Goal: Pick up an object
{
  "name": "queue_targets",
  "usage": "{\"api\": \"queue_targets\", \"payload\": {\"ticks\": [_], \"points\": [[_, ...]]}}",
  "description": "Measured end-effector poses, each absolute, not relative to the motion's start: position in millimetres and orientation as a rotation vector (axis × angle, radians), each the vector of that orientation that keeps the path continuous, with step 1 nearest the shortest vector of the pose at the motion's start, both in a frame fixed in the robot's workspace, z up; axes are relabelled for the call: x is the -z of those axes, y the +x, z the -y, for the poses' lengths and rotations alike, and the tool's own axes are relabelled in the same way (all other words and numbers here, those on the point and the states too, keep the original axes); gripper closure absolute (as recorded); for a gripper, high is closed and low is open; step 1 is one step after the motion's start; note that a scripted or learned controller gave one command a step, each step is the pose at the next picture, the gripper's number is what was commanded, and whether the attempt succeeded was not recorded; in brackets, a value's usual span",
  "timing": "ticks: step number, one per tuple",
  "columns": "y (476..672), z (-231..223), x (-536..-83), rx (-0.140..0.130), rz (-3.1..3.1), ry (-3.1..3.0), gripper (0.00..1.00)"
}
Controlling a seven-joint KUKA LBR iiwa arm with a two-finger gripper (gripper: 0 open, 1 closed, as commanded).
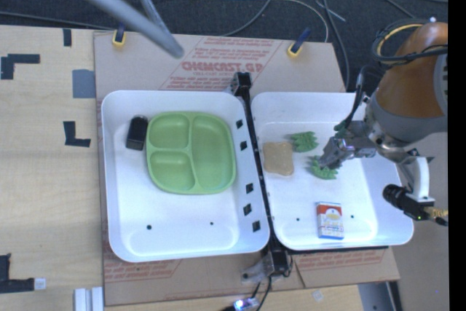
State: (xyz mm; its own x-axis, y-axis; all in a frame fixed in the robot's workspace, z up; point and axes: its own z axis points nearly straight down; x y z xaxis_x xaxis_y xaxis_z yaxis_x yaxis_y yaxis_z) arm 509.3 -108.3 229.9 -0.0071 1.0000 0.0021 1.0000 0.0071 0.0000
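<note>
In the right bin lie a tan sponge-like block, a green leafy toy, a second green piece and a small red-and-white box. My gripper reaches in from the right and sits low, right above the second green piece, touching or nearly touching it. The left bin holds a green divided plate and a small black object at its left side.
A black divider runs between the two bins. The arm's orange band and a black fitting hang over the right bin's right side. Cables lie on the dark floor behind the bench.
</note>
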Motion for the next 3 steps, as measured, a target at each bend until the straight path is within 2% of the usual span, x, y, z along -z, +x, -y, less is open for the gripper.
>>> {"api": "queue_targets", "payload": {"ticks": [1,3], "points": [[516.4,58.2,-231.5,0.001,2.228,-2.212,1.0],[496.4,-53.5,-233.1,-0.002,2.227,-2.212,1.0]]}}
